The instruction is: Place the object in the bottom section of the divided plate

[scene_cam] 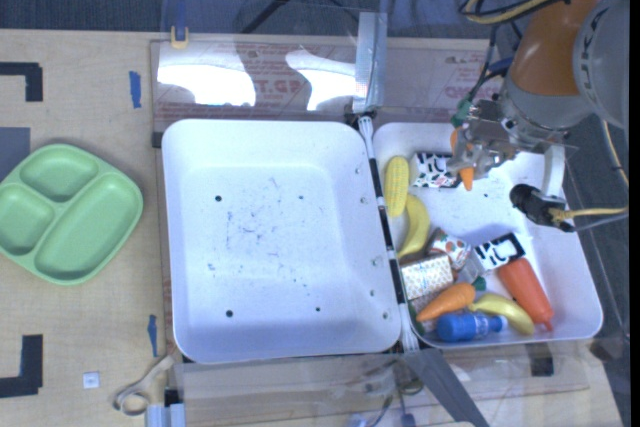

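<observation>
Grey arm hides gripper (pixel 468 155) tips over right bin (pixel 580 265); grip unclear.

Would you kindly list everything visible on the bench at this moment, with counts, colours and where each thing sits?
Divided plate: one, green, on the bench left of both bins.
Left bin: one, white, centre of the bench.
Right bin: one, white, beside the left bin.
Corn cob: one, yellow, right bin, upper left.
Bananas: two, yellow, one below the corn, one near the front wall.
Carrots: two, orange, one front centre, a larger one front right.
Bottle: one, blue, front of the right bin.
Cow-patterned toy: one, black and white, upper right bin.
Small packets: a few, mixed colours, middle of the right bin.
Arm: one, grey with orange band, over the right bin.
Gripper: one, above the right bin's upper part.
</observation>
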